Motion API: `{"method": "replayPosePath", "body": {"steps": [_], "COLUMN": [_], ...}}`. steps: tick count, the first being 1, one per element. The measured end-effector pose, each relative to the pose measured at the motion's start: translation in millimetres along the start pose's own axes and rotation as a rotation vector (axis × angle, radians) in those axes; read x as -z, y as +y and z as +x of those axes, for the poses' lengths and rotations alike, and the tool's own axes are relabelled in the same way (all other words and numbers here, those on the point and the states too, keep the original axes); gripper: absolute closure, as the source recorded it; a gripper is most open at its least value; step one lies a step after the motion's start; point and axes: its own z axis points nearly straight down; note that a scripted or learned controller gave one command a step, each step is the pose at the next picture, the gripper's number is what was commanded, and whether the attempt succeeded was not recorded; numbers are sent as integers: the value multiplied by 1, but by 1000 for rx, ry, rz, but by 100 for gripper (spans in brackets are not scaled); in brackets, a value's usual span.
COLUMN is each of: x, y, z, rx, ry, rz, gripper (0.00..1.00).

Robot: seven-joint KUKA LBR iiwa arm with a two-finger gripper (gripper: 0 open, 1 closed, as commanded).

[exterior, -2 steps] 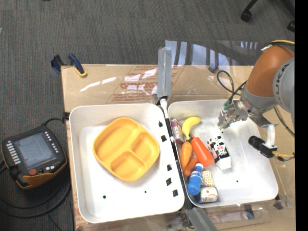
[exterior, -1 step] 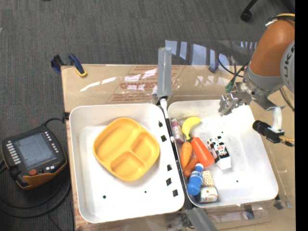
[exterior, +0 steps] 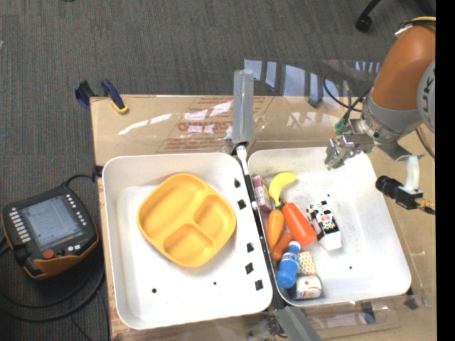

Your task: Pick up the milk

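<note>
Lying on its side in the right-hand shallow white bin (exterior: 384, 261), the small white milk carton with black cow patches (exterior: 325, 223) sits near the bin's middle, just right of an orange-red plastic bottle (exterior: 298, 224). Left of that bottle come an orange carrot (exterior: 275, 226), a yellow banana (exterior: 281, 184) and a dark purple piece against the divider. Toward the near edge lie a blue-capped bottle (exterior: 288, 265) and a small round can (exterior: 309, 287) (its label too small to read). The pincer (exterior: 339, 151) hangs over the bin's far edge, well apart from the carton; whether it is spread or closed cannot be told. A yellow three-compartment plastic plate (exterior: 186, 219) rests in the left bin (exterior: 121, 261).
</note>
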Motion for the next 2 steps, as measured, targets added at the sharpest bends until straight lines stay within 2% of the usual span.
{"method": "replayPosePath", "body": {"steps": [2], "x": [18], "y": [0], "z": [-2], "rx": [-3], "ry": [2], "rz": [0], "gripper": [100]}}
